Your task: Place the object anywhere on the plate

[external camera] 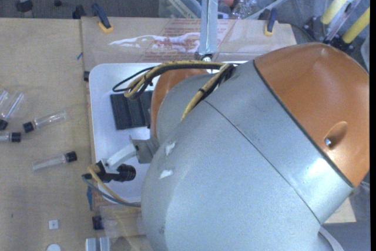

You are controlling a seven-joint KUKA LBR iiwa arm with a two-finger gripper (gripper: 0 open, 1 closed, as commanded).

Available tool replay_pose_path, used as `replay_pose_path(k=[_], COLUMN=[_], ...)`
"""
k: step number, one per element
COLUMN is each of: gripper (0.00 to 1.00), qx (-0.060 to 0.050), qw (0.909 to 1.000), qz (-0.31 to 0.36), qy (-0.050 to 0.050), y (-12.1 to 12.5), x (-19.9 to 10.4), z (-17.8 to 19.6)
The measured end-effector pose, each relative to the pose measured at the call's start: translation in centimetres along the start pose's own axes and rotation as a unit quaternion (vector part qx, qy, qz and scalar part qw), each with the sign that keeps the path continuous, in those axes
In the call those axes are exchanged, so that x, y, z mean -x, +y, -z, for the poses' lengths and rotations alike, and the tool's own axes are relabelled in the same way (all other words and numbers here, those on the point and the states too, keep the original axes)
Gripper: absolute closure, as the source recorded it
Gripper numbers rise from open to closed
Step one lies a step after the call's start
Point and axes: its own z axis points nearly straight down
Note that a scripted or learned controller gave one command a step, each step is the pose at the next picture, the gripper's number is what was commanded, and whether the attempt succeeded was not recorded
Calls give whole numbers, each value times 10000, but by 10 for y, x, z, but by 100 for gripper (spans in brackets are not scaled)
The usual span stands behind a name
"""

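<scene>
Grey arm (247, 167) leans low across the white bin (103, 103).

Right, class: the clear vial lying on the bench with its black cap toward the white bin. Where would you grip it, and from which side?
Probably from above, at mid-barrel. The vial lies flat on the bench, long axis running roughly left-right, so a grip across its narrow width, clear of the cap, suits it.

No readable text, label, brand or number anywhere. Reddish print on clear sheet (176, 41) at far side of surface (41, 67) too blurred to read.
</scene>
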Motion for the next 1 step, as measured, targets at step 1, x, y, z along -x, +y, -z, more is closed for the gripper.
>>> replay_pose_path(k=[1], gripper=[100], qx=[-1], qw=[9809], qz=[1947], qy=[-7], y=[39], x=[-140], z=[28])
